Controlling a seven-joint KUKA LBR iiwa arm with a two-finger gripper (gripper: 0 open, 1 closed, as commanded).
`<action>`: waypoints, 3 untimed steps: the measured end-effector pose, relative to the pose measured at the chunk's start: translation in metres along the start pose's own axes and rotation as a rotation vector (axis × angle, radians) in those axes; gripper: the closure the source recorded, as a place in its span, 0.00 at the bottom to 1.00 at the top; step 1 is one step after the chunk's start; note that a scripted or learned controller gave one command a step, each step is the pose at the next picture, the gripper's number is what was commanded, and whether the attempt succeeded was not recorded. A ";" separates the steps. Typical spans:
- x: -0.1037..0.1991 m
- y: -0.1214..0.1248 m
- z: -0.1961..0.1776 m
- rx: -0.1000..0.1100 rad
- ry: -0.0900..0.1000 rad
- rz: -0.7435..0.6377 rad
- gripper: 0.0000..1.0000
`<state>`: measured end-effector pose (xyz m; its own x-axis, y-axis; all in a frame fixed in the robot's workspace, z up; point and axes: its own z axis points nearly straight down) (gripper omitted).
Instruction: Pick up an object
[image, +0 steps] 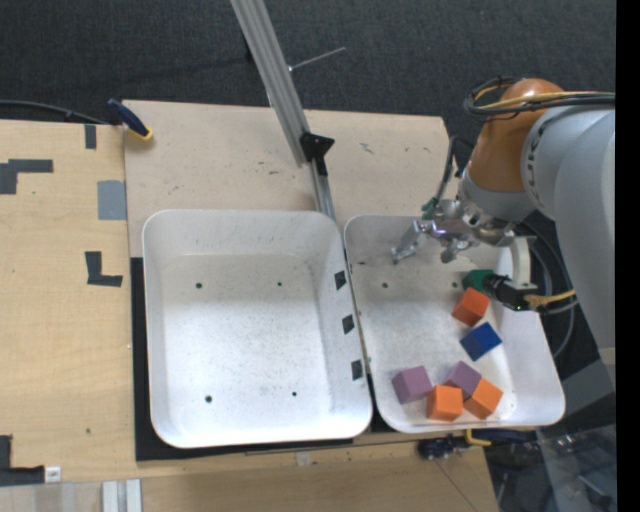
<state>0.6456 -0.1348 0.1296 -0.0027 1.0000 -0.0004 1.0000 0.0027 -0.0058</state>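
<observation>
Gripper (408, 247) over the upper part of the right bin (385, 300), fingers slightly parted, nothing between them. Blocks well apart from the fingertips, toward the bin's lower right: orange block (470, 305) nearest, blue block (481, 340) just below it, green block (480, 279) partly hidden beside the wrist. Further down, a cluster near the front wall: two purple blocks (411, 383) (464, 377), two orange ones (446, 402) (485, 397). Left bin (160, 300) alongside, walls touching. Tan bench (60, 330) beneath, marked with grey tape patches (112, 199).
</observation>
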 end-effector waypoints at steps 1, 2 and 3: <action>0.001 -0.001 0.041 0.001 0.000 0.000 0.00; 0.002 0.000 0.028 -0.003 0.000 -0.001 1.00; 0.002 0.002 -0.036 -0.012 -0.001 0.001 1.00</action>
<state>0.6475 -0.1328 0.1655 -0.0017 1.0000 -0.0011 1.0000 0.0017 0.0057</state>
